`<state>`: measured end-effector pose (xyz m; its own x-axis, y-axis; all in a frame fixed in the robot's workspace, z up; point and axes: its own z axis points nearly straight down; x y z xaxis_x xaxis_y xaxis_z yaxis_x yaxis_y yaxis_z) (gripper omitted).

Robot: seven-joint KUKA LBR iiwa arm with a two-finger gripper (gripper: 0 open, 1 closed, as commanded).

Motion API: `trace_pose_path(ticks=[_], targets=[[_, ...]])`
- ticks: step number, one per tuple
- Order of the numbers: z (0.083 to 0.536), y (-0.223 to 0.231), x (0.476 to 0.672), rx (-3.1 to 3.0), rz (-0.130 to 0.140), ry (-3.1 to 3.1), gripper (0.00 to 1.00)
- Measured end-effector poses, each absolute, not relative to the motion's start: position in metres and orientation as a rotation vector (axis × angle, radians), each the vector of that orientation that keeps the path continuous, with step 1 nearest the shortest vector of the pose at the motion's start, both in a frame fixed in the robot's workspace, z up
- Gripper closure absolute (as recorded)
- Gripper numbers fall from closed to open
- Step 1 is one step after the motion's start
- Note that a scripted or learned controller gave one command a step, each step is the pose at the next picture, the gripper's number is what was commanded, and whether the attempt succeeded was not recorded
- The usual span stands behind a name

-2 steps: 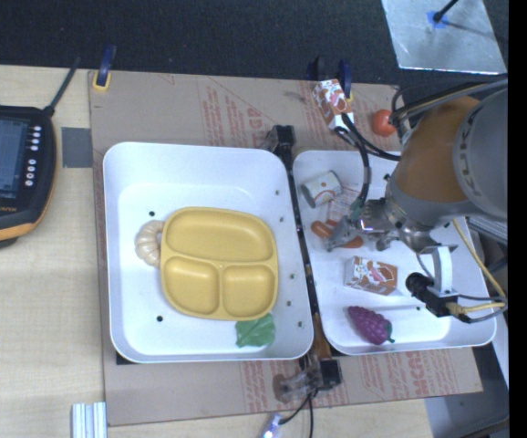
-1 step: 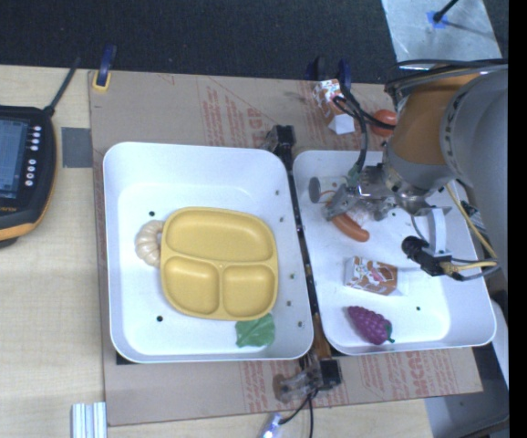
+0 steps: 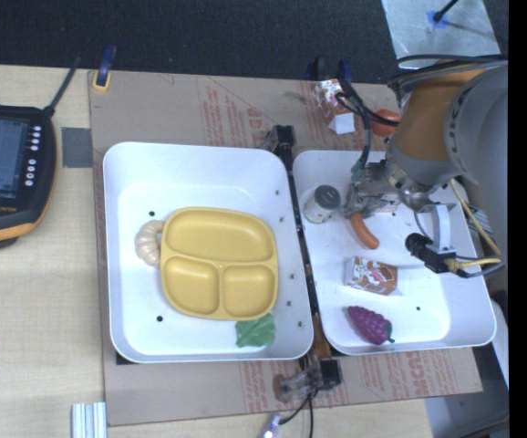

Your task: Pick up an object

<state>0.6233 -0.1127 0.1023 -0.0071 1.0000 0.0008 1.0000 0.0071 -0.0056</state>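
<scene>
Camera view: hand (image 3: 366, 210) over sausage (image 3: 365, 231), grip state unclear; sausage long axis runs upper-left to lower-right.

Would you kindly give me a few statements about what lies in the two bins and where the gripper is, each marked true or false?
1. The yellow divided plate lies in the left bin. True.
2. The purple grapes lie on the yellow divided plate. False: they lie in the right bin, near its front edge.
3. The gripper is over the right bin, close to the orange sausage. True.
4. The green leafy piece lies in the right bin. False: it lies in the left bin, at the plate's front edge.
5. The small printed packet lies between the sausage and the grapes. True.
</scene>
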Motion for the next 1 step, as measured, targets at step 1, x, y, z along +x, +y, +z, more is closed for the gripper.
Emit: trace_pose_path(ticks=[1], targets=[[0.1923, -0.0251, 0.5928, -2.214, 0.002, -2.225, 1.00]])
